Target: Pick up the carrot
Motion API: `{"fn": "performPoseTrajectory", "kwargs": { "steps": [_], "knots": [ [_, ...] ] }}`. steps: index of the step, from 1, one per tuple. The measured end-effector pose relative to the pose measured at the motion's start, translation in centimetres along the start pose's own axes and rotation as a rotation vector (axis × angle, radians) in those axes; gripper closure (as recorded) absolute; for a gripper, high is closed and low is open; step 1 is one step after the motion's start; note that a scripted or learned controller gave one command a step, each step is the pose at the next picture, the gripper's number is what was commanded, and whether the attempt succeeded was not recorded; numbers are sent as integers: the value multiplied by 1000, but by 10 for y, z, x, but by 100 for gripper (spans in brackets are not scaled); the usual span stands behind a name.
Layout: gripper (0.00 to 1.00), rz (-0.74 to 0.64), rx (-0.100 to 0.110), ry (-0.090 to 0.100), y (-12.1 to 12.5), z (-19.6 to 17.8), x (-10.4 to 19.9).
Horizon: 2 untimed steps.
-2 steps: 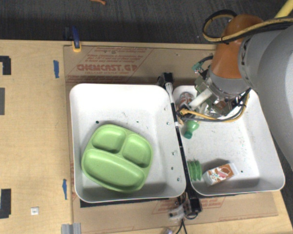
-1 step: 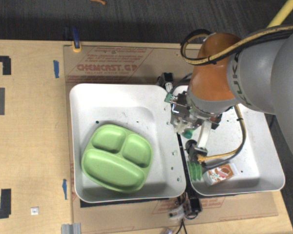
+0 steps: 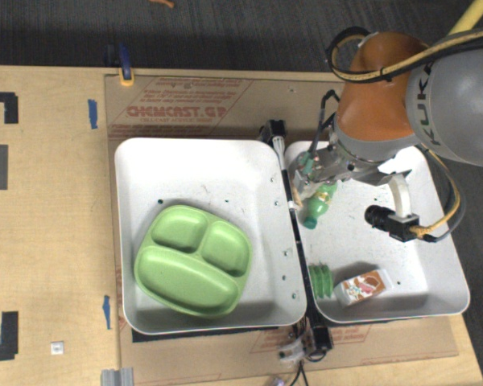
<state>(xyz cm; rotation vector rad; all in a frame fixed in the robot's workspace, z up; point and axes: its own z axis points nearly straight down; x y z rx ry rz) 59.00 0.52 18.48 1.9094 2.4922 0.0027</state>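
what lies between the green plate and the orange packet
In the camera view, from the plate toward the packet: bare left bin floor, the bins' adjoining rims, then a green ribbed item close beside the packet.

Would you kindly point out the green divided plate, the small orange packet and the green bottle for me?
green divided plate [image 3: 195, 260], camera view, on its large front compartment.
small orange packet [image 3: 362, 286], camera view, on the middle of its face.
green bottle [image 3: 314, 208], camera view, on its body near the gripper.
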Motion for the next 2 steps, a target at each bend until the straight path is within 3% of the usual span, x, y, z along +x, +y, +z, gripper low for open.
{"fn": "performPoseTrajectory", "kwargs": {
  "steps": [1, 2],
  "knots": [
    [100, -20, 0, 1, 37, 0, 78],
    [100, 109, 5, 2, 8, 47, 133]
  ]
}}
